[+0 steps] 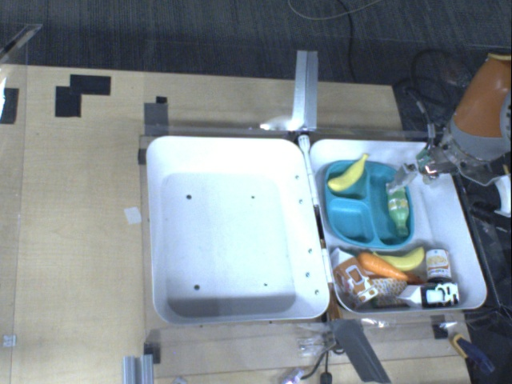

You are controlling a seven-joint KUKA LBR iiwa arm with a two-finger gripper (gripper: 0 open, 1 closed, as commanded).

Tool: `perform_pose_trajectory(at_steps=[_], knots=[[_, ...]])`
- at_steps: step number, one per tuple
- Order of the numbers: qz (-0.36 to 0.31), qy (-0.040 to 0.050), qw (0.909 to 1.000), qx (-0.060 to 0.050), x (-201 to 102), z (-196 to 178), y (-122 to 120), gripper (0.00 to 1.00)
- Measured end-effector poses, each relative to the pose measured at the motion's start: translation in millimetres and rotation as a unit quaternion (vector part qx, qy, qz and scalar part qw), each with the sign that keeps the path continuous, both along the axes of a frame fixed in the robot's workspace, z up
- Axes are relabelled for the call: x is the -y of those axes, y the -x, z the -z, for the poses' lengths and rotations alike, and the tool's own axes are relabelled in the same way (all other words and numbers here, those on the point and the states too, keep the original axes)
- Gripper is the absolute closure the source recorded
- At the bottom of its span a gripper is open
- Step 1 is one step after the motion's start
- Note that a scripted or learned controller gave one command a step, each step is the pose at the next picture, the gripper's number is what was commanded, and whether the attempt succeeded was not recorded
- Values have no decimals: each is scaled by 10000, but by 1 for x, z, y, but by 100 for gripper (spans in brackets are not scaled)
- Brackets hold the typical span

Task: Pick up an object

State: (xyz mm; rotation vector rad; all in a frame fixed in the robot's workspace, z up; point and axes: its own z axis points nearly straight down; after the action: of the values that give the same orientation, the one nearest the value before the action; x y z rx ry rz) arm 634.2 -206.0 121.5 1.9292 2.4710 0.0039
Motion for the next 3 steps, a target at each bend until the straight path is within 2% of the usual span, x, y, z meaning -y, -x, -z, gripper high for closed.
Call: perform_pose_trajectory(at_steps=[1, 2, 3], knots=[[-831, 4, 9965, 0, -2, -27, 25, 0], [-726, 12, 9974, 35, -56, -1, 96, 0], [-751, 56, 9971, 132, -41, 18, 66, 0]])
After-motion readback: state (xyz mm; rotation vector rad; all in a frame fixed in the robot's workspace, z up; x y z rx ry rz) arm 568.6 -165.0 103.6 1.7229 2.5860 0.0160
